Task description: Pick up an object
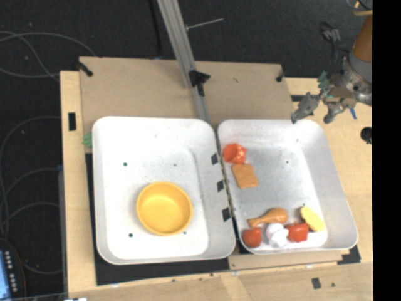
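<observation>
The right bin [313,168] holds several small toy foods. A red piece [234,152] and an orange-brown slab [245,176] lie near its left wall. Along the front edge sit a tan drumstick [269,217], a red piece [252,236], a white piece [275,235], another red piece [298,232] and a yellow piece [312,218]. My gripper [318,107] hangs above the bin's far right corner, its two fingers spread apart with nothing between them, well away from all the toys.
The left bin [125,143] carries a yellow bowl [164,207] toward its front. A grey metal post [180,39] slants up from between the bins at the back. Brown board surrounds both bins.
</observation>
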You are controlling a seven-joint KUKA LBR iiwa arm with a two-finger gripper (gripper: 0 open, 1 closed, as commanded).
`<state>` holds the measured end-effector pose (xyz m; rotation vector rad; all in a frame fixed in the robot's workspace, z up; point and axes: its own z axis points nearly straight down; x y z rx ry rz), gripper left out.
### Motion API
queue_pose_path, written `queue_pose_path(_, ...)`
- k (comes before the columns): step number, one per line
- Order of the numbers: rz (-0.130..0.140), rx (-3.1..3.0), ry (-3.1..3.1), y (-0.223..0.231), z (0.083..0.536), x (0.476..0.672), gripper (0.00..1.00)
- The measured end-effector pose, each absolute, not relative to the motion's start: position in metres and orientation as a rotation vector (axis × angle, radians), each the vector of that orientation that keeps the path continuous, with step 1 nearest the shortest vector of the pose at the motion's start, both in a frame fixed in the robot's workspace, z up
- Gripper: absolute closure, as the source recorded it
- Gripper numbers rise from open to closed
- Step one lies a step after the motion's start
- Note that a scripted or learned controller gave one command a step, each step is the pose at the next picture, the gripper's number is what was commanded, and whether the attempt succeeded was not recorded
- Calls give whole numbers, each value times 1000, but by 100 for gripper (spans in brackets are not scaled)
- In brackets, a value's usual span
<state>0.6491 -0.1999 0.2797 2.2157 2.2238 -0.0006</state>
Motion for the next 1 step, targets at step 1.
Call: queue_pose_path(1, -3, 2215, 2224, -200, 280, 649, 0)
